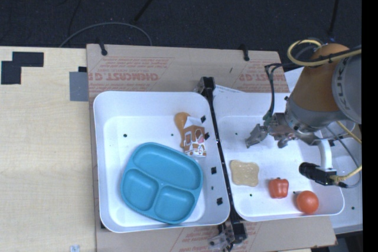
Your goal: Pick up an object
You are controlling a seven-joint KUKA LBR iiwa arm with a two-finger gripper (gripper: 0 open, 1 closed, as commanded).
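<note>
My gripper hangs over the upper middle of the right bin, open, with nothing between its fingers. Below it on the bin floor lies a pale slice of toast. To the right of the toast are a small red pepper and a red-orange tomato. The gripper touches none of them.
The left bin holds a blue divided plate, a small printed carton and an orange-brown piece near the divider. The black divider edge runs between the bins. The arm's orange band rises at the right.
</note>
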